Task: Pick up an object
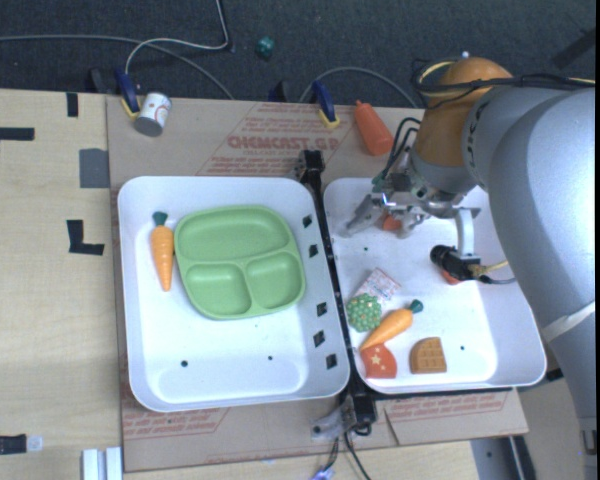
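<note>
My gripper (384,220) hangs low over the far end of the right bin (500,318). Its fingers (358,217) stand apart, so it is open, and a small red-orange piece (391,222) shows between them; nothing shows it as gripped. Nearer the front of that bin lie a pink-and-white packet (380,284), a green knobbly ball (363,313), a toy carrot (394,325), a red piece (380,362) and a brown toast slice (428,355).
The left bin (140,348) bears a green divided plate (242,261) with a second toy carrot (162,252) to its left. Behind the bins on the board lie an orange cone-shaped toy (372,128) and a small white can (152,112). A black divider (325,268) separates the bins.
</note>
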Tool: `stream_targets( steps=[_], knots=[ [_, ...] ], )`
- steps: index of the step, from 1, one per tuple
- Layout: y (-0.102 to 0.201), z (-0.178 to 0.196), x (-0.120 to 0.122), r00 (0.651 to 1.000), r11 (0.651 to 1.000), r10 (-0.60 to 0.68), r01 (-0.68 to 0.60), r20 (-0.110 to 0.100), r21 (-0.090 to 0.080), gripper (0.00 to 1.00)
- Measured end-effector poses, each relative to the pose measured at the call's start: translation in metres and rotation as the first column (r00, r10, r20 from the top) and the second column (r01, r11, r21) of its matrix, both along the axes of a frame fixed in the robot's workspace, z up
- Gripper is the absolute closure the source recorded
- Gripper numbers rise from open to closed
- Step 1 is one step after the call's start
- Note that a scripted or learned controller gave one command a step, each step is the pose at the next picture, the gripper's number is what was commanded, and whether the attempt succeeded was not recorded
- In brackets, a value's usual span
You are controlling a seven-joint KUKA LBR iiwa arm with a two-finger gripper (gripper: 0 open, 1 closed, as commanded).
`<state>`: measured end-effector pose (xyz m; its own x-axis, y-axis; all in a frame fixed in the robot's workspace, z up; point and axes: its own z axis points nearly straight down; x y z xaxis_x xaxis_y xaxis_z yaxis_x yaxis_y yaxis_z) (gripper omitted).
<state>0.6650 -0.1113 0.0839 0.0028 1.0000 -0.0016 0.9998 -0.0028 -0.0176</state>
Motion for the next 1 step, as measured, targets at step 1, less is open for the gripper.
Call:
stream_targets(
  steps=[1],
  knots=[
    [0.0094, -0.0001, -0.0002, 1.000, 1.000, -0.001, 0.001, 0.001, -0.003, 0.00]
  ],
)
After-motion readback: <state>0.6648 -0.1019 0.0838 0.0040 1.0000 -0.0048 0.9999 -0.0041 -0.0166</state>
